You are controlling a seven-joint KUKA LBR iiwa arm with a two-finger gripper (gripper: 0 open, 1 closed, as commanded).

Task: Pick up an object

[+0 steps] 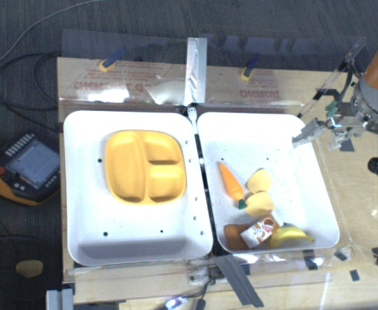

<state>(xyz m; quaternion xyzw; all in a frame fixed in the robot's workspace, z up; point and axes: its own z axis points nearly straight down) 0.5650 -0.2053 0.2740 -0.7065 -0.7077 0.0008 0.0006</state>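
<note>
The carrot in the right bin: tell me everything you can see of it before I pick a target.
The carrot looks like a smooth plastic toy, orange and tapered, with a small green stub at its thick end. It lies flat on the floor of the right bin, narrow tip toward the far side, green end toward the near side. The green end sits against a pale yellow piece. The gripper is well apart from it.

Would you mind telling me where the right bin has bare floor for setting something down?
The right bin is bare along its far half, above the carrot. Its near corner is crowded: carrot, pale fruit pieces, banana and a brown bottle.
</note>
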